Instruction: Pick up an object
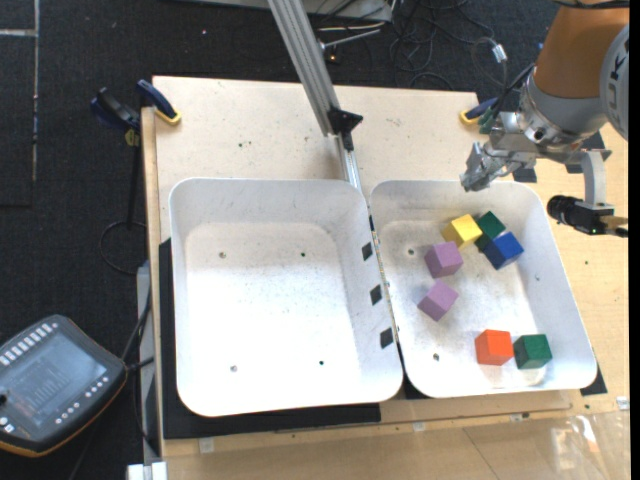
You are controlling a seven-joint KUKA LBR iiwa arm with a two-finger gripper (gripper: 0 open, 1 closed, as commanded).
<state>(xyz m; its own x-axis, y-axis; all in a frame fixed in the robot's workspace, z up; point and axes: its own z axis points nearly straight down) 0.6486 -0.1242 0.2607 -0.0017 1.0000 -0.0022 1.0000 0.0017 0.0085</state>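
Note:
Several small blocks lie in the right bin (556, 268): a yellow block (465, 229), a dark green block (490, 224) and a blue block (503, 249) bunched near its far side, two purple blocks (443, 259) (437, 300) toward the middle, and an orange block (493, 347) beside a green block (532, 350) at the near edge. My gripper (479, 175) hangs above the far rim of the right bin, up and slightly right of the yellow block, with nothing visible between its fingers.
The left bin (190, 268) sits beside the right one. A slanted metal rail (305, 48) crosses the back of the bench down to the divide between the bins. Clamps stand at the bench's far corners (155, 103). A teach pendant (50, 383) lies at the lower left.

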